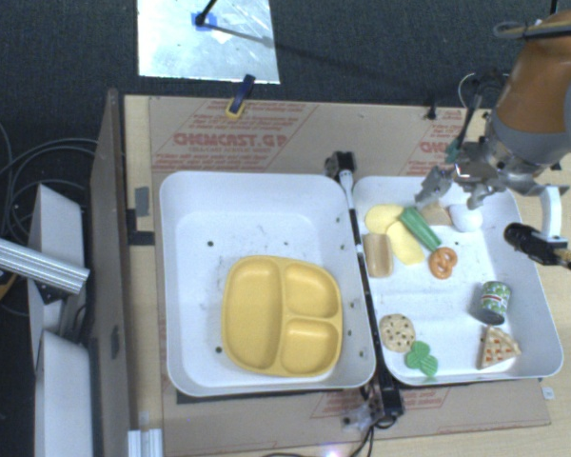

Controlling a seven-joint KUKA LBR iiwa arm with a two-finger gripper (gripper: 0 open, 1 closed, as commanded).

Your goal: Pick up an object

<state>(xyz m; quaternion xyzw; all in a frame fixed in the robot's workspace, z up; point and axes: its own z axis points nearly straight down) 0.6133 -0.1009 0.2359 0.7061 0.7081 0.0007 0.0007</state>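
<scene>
Camera view: gripper [456,188] hovers open just above green cucumber [421,228].

Looked like a robotics lab: loose cables [19,174] left of arm [542,93], bins [257,198] on a papered bench [238,136].

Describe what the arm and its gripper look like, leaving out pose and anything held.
The arm is a rounded grey body with a wide orange band above the wrist. Thin dark cables loop beside the wrist. The gripper is a metallic grey unit ending in two slim, pale fingers.
</scene>
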